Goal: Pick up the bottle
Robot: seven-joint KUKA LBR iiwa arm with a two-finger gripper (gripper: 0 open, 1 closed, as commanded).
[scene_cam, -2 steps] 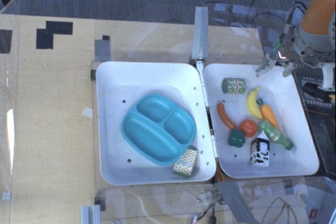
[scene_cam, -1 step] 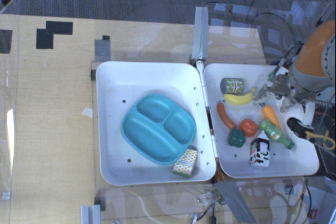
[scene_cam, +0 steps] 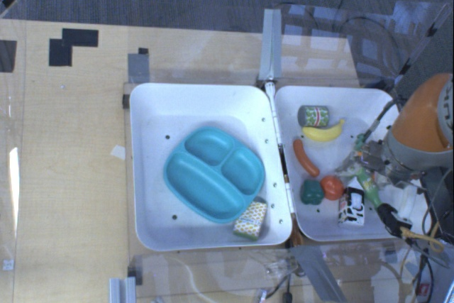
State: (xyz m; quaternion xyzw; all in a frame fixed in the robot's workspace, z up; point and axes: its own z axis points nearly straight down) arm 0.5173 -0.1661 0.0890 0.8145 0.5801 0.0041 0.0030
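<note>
The gripper hung low over the right bin, near that bin's right side, under the orange band of the arm. Its end was a tangle of dark and greenish parts, too blurred to say whether it stood wide or narrow, and nothing could be made out as caught in it.

Just below it, near the bin's front edge, stood a small white container with black patches — by my judgement the bottle the task meant, though its shape was not sharp enough to be sure. It appeared to rest on the bin floor, close beneath the gripper but not visibly lifted.

To its left lay a red tomato-like ball, touching or just beside a dark green piece. Further up the bin lay a reddish sausage at a slant, then a yellow banana, with a small green-labelled can just behind it.

The left bin held a blue divided plate and, at its front right corner, a small patterned box.

As for progress, I judged the approach made but the pick itself not yet done — the closing on the bottle and the lift both remained.
</note>
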